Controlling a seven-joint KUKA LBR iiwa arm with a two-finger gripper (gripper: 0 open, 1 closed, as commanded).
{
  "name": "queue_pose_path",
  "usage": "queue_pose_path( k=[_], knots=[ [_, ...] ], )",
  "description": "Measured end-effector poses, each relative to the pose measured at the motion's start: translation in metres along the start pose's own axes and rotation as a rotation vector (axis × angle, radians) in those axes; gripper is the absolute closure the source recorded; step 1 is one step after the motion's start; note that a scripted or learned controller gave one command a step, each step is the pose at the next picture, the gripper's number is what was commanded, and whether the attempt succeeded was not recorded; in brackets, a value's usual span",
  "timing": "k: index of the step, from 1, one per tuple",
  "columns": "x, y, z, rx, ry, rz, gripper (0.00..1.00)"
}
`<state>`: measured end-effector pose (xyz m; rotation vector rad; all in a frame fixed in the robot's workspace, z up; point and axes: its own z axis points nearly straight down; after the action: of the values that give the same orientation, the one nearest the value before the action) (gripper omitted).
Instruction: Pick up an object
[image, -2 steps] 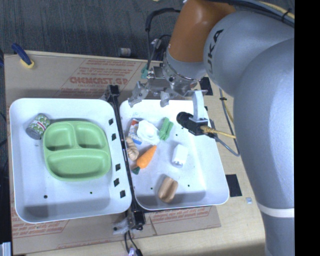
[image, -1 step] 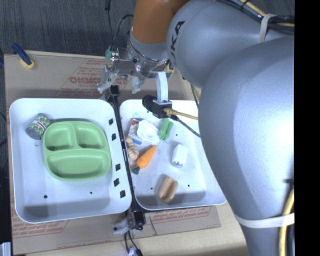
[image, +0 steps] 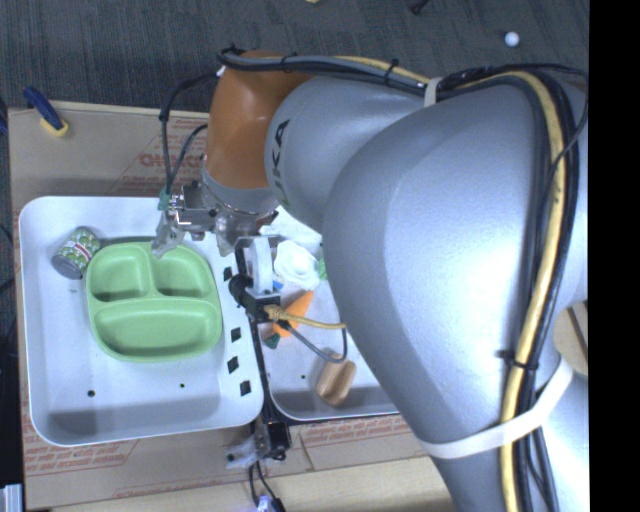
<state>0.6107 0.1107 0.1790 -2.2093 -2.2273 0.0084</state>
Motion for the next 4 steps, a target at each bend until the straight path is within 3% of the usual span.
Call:
queue_pose_path(
  k=[1,2,3,4],
  knots=[
    [0.025,-0.002,0.088,-0.002,-0.001,0.0,0.0],
    [0.035,-0.001,0.075,-0.004,0.017,-0.006,1.0],
    [0.083,-0.03,0.004,-0.006,0.002,0.0,1.0],
    [0.082,-0.03,0.005,-0.004,0.001,0.001,0.0]
  ],
)
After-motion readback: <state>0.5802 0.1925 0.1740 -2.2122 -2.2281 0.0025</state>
